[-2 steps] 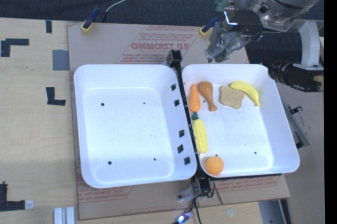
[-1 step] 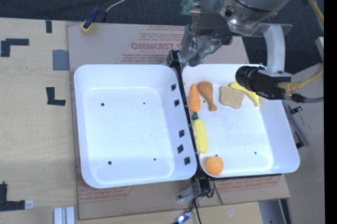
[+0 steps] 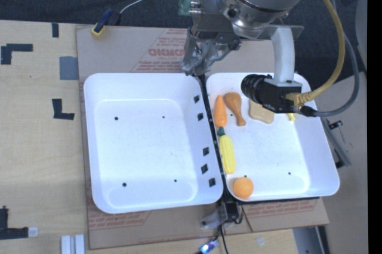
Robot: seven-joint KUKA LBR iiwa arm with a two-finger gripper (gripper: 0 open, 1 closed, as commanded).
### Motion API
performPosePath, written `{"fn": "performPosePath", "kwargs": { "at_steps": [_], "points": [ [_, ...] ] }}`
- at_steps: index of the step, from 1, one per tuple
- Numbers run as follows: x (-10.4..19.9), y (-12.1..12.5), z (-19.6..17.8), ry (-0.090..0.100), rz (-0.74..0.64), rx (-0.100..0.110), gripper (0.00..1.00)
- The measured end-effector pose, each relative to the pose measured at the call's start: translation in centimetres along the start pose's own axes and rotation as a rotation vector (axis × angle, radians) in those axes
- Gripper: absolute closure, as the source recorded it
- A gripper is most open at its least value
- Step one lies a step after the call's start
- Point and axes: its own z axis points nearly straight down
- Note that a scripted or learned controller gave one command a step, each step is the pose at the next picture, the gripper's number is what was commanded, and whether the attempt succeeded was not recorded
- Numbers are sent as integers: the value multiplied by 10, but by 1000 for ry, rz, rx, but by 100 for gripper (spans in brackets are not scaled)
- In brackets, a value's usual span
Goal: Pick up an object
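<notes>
The right bin (image 3: pixel 298 157) holds an orange carrot (image 3: pixel 220 111), a brown chicken drumstick (image 3: pixel 235 107), a yellow corn cob (image 3: pixel 226 152), an orange fruit (image 3: pixel 242 188) and a tan bread-like piece (image 3: pixel 261 113). My gripper (image 3: pixel 200 62) hangs above the far end of the divider between the two bins, up and left of the carrot and drumstick. Nothing shows in its grasp. The big grey and orange arm covers the far side of the right bin.
The left bin (image 3: pixel 143 145) lies beside the right one, on a cardboard sheet (image 3: pixel 149 53). A black cylinder (image 3: pixel 265 92) on the arm, with a yellow cable, hangs over the bread-like piece. A yellow and blue clip (image 3: pixel 102 22) lies at the back left.
</notes>
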Motion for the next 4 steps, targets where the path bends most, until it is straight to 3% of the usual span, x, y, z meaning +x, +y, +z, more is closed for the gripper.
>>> {"fn": "performPosePath", "kwargs": {
  "at_steps": [1,2,3,4],
  "points": [
    [42,0,0,1,0,0,100],
    [53,25,0,-1,2,0,100],
    [52,24,0,0,3,0,0],
    [52,122,0,0,6,-4,0]
  ]
}}
